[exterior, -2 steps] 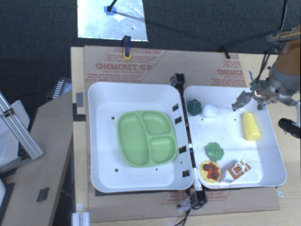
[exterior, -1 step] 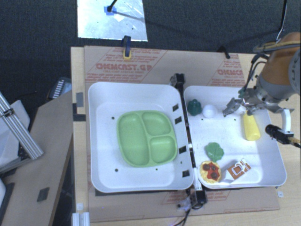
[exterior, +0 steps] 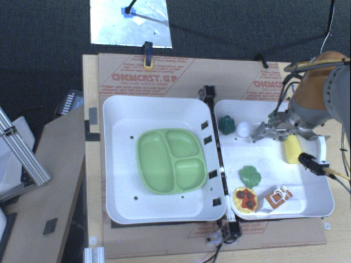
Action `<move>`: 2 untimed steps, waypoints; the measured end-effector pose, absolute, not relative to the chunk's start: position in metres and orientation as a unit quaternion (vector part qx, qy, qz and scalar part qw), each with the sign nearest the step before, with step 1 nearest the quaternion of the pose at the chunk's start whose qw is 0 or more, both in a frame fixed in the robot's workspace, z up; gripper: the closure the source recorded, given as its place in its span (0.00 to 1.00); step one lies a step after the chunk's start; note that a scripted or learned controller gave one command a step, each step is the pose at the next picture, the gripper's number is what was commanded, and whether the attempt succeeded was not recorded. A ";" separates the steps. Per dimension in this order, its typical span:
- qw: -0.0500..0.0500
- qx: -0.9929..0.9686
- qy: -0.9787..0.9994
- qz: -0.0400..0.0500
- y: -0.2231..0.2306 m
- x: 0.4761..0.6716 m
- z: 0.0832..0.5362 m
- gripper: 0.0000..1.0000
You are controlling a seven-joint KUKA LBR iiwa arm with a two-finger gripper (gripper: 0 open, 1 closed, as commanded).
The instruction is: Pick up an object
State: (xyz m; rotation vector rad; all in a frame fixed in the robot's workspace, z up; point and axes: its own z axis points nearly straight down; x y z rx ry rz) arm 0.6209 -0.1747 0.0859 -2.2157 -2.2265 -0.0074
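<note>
From above, you see the gripper [exterior: 256, 135] low in the right bin [exterior: 323, 201], its jaws apart with nothing between them, just beside a white ball [exterior: 242, 128]. A dark green toy [exterior: 226, 124] touches that ball; a yellow banana [exterior: 292, 148] lies near the wrist.

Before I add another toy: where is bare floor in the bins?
Left bin: a bare strip around the green divided plate. Right bin: open centre between broccoli and banana; crowded near the pizza and gripper.
</note>
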 end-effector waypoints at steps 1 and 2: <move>-0.003 -0.705 -0.709 -0.002 -0.176 0.622 0.099 1.00; -0.003 -0.705 -0.709 -0.002 -0.170 0.631 0.149 1.00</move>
